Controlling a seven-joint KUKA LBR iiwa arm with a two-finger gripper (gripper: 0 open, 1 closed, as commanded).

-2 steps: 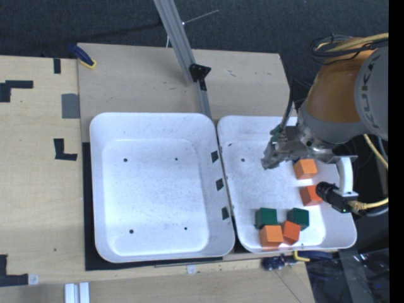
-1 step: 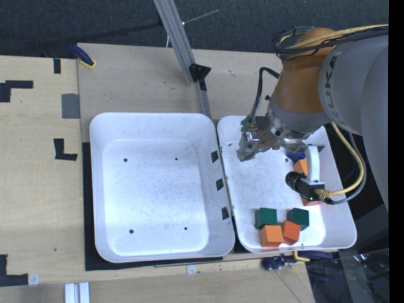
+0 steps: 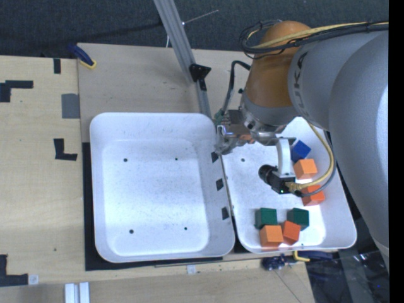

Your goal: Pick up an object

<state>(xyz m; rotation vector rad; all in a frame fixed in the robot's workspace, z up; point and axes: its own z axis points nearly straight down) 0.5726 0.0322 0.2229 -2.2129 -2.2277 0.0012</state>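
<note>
Table: pale wood, carries two white bins side by side.
Left bin: sits at the table's middle, with its right rim against the right bin.
Right bin: lies by the table's right edge and holds all the blocks.
Arm: grey with an orange band, reaches in over the right bin from the right edge.
Tool: sits over the right bin's far left corner, just beside the rim shared by the bins.
Tool state: cannot tell whether it is apart or together; no block is seen in it.
Blue block: lies in the right bin towards the right edge, well apart from the tool.
Orange block: sits just beside the blue block, on its near side.
Red block: lies nearer the front than the orange block, partly hidden.
Green blocks: two of them, side by side, in the bin's near half.
Front blocks: one orange and one orange-red, touching each other, just in front of the green blocks.
Pole: grey metal, slants from the far edge towards the bins.
</note>
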